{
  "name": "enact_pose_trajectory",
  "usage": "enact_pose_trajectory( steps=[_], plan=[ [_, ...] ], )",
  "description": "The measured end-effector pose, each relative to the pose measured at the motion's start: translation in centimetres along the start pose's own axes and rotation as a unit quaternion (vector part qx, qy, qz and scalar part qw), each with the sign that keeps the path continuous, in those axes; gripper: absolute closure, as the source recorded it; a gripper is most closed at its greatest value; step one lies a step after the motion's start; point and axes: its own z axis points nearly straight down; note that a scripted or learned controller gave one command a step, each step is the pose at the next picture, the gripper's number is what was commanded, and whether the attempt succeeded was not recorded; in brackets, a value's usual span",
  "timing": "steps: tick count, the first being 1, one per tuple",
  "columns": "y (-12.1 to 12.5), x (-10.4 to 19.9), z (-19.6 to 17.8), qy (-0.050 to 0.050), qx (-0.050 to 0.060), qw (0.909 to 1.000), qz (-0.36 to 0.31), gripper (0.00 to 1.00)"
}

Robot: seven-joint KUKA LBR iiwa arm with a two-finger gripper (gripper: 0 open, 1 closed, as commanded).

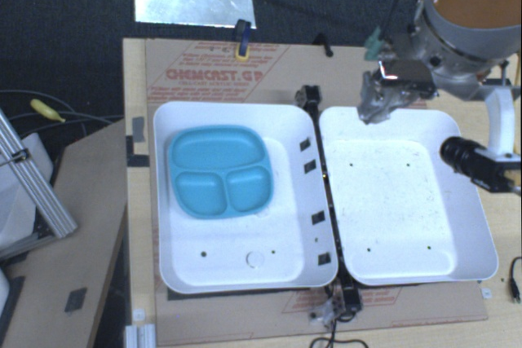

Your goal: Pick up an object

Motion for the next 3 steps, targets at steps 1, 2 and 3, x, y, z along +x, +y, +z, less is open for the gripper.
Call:
enact_pose_trajectory(
  steps=[1,2,3],
  plan=[
    [-0.1,0.5,2.9,0.000,0.003,1.0000,-0.003,1.00],
    [-0.1,2.4,4.1,0.000,0.003,1.0000,-0.005,1.00],
    [2.0,7.2,4.7,0.001,0.003,1.0000,-0.006,1.00]
  ],
)
